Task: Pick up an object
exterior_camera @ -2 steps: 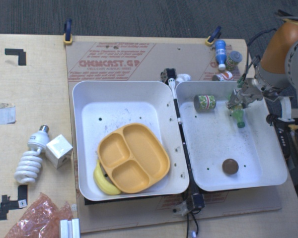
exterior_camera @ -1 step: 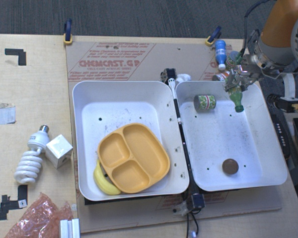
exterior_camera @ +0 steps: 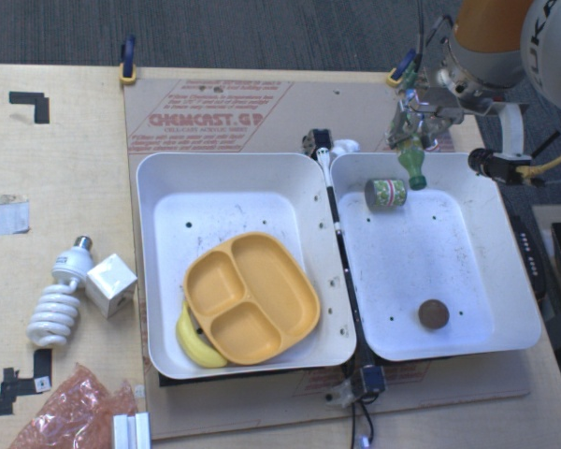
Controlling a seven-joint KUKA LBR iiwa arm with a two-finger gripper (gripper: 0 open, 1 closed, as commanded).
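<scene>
Camera view, nearest edge first: we see a brown ball (exterior_camera: pixel 434 314) lying low in the right bin (exterior_camera: pixel 505 330), well below and toward us from the gripper (exterior_camera: pixel 413 143). Across the divider, off to the gripper's left and nearer us, the left bin (exterior_camera: pixel 159 185) holds a yellow divided plate (exterior_camera: pixel 251 297) resting partly over a banana (exterior_camera: pixel 194 340). Farther back, a small green-patterned can (exterior_camera: pixel 385 193) lies on its side just below and left of the gripper. At the far rim, we see a small green bottle-shaped object (exterior_camera: pixel 412 166) hanging from the gripper, neck up between the fingers, which look closed on it. We judge the grasp made and the lift under way; next we need a steady rise without shaking it loose.
</scene>
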